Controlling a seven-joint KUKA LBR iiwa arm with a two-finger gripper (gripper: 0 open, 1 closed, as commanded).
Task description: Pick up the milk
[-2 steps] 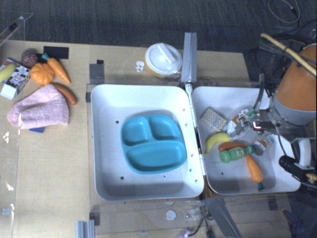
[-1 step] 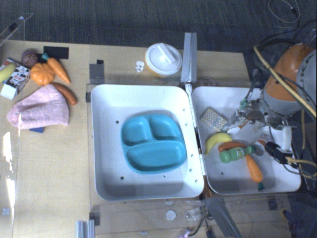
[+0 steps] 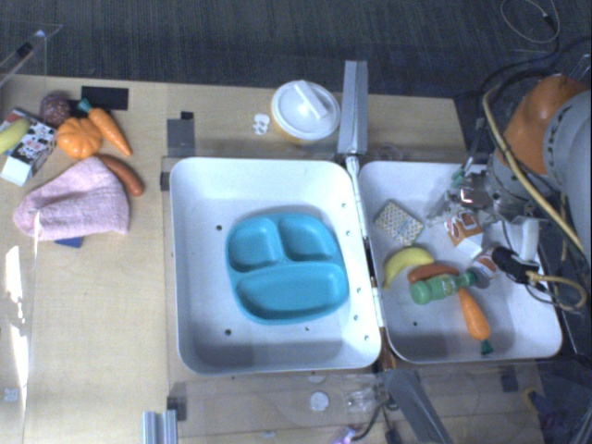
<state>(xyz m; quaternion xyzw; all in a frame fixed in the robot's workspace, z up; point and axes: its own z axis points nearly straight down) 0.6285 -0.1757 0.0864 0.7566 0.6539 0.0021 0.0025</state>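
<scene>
Milk [image 3: 462,227], a small carton with orange and white on it, lies in the right bin [image 3: 435,345] close to that bin's far right corner, directly under the gripper [image 3: 470,195]. Whether the gripper's fingers are wide or narrow cannot be told; the metal parts there blur together with the carton. Nothing on the carton can be read.

Just left of the milk lies a patterned grey packet [image 3: 397,221]. Nearer the camera than the milk sit a yellow lemon-like fruit [image 3: 405,262], a red sausage [image 3: 433,271] touching it, a green bottle [image 3: 442,288] lying on its side, and an orange carrot [image 3: 474,314] pointing toward the bin's near edge. These crowd the middle of the right bin, while its near left corner stays bare.

Left of the milk, past the divider, the left bin [image 3: 199,248] holds a blue sectioned plate [image 3: 287,266]. Beyond the bins stands a white lidded bowl [image 3: 305,109]. Far left on the bench lie a pink cloth [image 3: 74,202], a small pumpkin [image 3: 78,137] and another carrot [image 3: 111,129].
</scene>
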